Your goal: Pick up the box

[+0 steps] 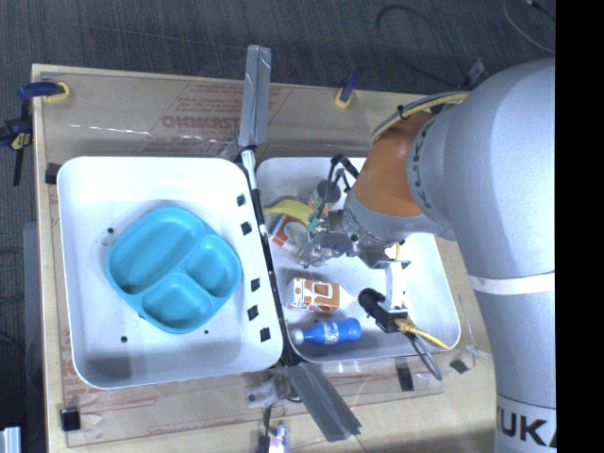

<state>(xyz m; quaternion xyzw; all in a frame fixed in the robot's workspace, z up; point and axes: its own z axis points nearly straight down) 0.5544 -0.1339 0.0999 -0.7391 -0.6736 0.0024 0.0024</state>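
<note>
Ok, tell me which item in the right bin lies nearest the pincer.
The yellow banana-shaped piece, lying just left of the pincer. The orange-and-white box and the blue bottle sit lower in the bin, farther off.

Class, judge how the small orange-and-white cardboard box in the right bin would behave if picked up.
The small orange-and-white cardboard box looks light and fairly stiff. It lies flat, so it probably won't roll, though a hard squeeze might dent it.

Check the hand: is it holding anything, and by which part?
Cannot tell. The hand is low in the right bin among clutter, above the box, which lies apart on the bin floor, not gripped.
</note>
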